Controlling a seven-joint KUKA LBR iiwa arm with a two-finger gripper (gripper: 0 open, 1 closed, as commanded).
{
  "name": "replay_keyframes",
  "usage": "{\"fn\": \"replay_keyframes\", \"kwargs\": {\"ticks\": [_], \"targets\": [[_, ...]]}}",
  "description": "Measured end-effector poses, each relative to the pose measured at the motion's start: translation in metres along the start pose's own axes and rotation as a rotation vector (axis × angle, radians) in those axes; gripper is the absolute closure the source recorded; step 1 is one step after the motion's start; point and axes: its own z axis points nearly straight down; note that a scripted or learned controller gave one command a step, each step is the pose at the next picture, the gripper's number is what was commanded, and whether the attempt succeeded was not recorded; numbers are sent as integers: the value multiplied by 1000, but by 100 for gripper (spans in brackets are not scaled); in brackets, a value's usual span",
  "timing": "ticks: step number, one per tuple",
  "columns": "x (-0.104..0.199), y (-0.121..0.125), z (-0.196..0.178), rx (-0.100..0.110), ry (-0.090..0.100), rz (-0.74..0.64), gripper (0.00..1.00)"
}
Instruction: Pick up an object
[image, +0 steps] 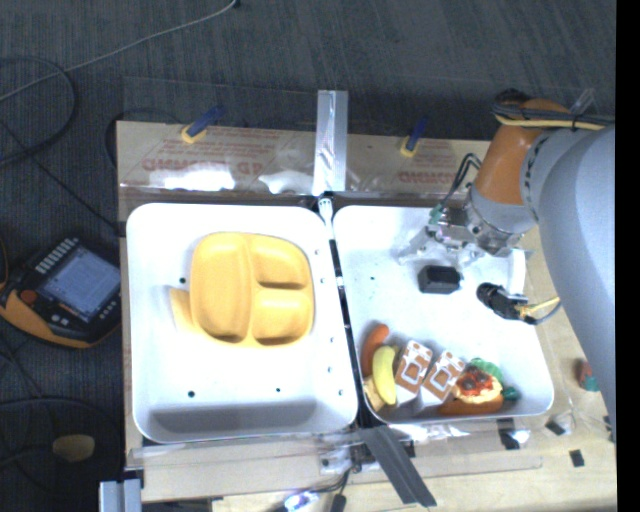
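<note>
My gripper (438, 268) hangs low over the upper right part of the right bin (385, 235), below the orange band of the arm (505, 165). Its dark tip is over bare white bin floor, with no object against it. Toy food lies in a row along the near side of that bin: a yellow banana (384, 377), an orange-red piece (371, 343) beside it, two iced waffle-like squares (427, 369), and a pizza-like slice (475, 388). The gripper is well above and to the right of this row, apart from all of it.
In the left bin (150, 400) lies a yellow divided plate (250, 288). A metal divider strip (331, 130) stands between the bins at the back. A black connector with a yellow cable (500, 300) hangs by the arm. A handheld pendant (70, 290) lies off the bench to the left.
</note>
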Motion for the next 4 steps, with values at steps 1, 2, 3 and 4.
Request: {"fn": "replay_keyframes", "kwargs": {"ticks": [1, 2, 3, 4], "targets": [[0, 1, -9, -1, -4, -1, 100], [-3, 24, -1, -1, 2, 45, 100], [-21, -49, -4, -9, -1, -227, 100], [56, -24, -127, 9, 4, -174, 100]]}}
